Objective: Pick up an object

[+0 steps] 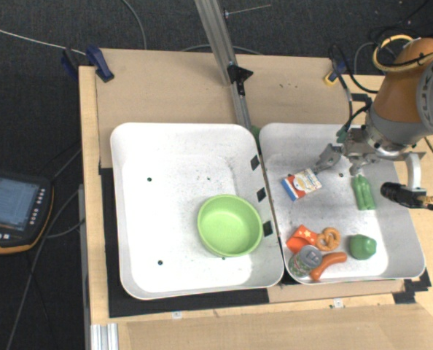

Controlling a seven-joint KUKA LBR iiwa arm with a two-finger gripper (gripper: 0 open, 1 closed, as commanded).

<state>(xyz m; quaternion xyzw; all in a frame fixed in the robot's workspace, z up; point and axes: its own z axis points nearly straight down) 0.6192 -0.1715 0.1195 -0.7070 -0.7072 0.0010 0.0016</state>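
Grey gripper (342,160) hovers, jaws spread and holding nothing, above the right bin (402,250) (approach step); next, descend onto the small carton (302,184).

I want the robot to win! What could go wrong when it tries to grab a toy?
The hand hangs between the small carton and the green bottle, so it might close on nothing. The toys at the right bin's front edge are crowded; it might bump one and knock another aside.
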